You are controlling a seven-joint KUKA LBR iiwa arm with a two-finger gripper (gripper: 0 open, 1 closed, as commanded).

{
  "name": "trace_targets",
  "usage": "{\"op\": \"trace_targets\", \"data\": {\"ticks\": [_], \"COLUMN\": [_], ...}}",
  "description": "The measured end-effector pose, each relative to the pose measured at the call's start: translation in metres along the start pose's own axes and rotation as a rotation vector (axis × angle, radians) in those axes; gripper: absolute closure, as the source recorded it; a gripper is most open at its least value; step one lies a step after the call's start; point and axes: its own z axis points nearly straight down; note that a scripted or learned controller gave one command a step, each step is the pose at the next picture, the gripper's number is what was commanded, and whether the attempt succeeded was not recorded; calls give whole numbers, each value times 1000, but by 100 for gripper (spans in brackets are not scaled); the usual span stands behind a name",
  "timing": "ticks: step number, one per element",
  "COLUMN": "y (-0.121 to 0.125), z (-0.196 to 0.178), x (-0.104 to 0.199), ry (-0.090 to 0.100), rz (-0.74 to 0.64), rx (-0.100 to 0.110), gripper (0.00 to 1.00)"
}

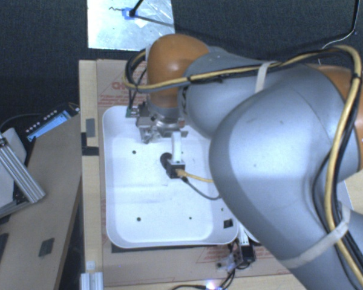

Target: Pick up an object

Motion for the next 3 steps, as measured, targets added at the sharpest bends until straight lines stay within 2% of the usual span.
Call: {"op": "trace_targets", "data": {"ticks": [1,2,3], "y": [-57,-68,-86], "z": [0,0,0], "x": [-61,21,2], "ry": [-2,3,0], "rz": [4,-9,-1], "rx": [4,-1,2], "gripper": [100,100,100]}}
